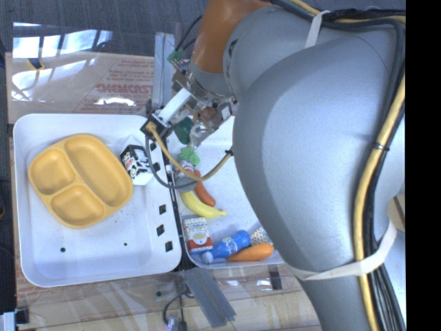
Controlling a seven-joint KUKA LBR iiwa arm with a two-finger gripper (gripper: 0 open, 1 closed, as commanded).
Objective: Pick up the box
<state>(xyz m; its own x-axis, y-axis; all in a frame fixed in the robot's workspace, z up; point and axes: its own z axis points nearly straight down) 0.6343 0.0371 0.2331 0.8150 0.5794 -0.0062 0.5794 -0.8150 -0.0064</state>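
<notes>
Robot lab: arm (310,129), sorting bins (27,254)

bench (83,81) | two white bins: left bin (41,261), right bin (227,178)

The arm (310,136) is clad in smooth, rounded grey shells with a soft sheen. An orange band (219,26) is seen above the wrist, glossy and curved. Black and yellow cables (386,129) are run along the outside of the grey casing and are held against it by pale straps (372,254). At the wrist, a cluster of metal fittings with a white block (172,109) is mounted, and a small green part (183,131) is attached beneath it. A thin yellow wire (162,154) is looped below.
</notes>
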